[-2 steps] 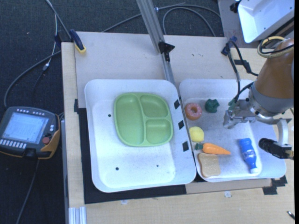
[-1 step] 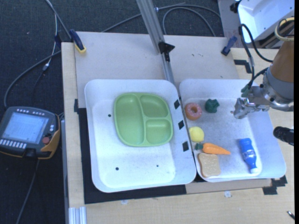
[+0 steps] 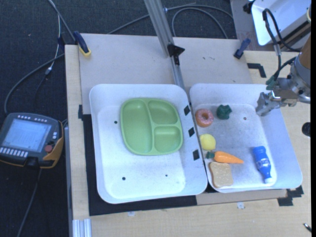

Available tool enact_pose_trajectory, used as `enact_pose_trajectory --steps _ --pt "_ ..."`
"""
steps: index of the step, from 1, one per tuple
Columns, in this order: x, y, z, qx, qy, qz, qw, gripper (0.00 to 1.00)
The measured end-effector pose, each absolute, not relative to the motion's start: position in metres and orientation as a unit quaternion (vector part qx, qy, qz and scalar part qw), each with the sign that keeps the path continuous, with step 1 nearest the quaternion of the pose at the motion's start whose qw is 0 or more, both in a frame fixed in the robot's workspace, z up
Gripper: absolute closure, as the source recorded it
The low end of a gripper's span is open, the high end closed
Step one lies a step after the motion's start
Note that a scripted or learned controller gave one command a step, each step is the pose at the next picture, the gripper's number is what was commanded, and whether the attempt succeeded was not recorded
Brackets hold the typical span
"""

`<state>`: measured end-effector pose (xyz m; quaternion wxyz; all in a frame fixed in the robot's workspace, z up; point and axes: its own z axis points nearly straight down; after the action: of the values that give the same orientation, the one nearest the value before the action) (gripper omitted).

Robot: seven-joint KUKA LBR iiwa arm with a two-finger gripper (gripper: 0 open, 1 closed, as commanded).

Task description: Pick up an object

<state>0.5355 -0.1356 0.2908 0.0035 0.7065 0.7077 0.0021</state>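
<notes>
**Bench inventory: two bins, six loose items, gripper at right rim**

- Teach pendant (image 3: 29, 139): on the dark floor, left of the bench.
- Left bin (image 3: 113, 181): holds a green divided plate (image 3: 150, 126), lying flat toward the far half; the near half is bare white floor.
- Right bin (image 3: 286, 152): holds all pickable items. Pink donut (image 3: 204, 116) and dark green piece (image 3: 224, 111) at the far left; yellow lemon (image 3: 208, 142) below the donut, against the dividing wall; orange carrot (image 3: 228, 157) just beside the lemon; slice of bread (image 3: 221, 175) at the near left corner; blue bottle (image 3: 262, 163) toward the near right, apart from the rest.
- Gripper (image 3: 264, 105): at the right bin's far right rim, nothing between its fingers; whether they are spread or closed cannot be told. The green piece is the nearest item, to its left; the bottle lies well below it. Open floor between.
- Bench (image 3: 128, 58): pale board, clamps at far corners, metal post rising at centre.
</notes>
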Motion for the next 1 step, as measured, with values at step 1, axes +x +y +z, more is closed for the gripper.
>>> enact_pose_trajectory --steps 1 --pt "0.5332 -0.0746 0.2813 0.705 0.709 0.0004 -0.001 1.0"
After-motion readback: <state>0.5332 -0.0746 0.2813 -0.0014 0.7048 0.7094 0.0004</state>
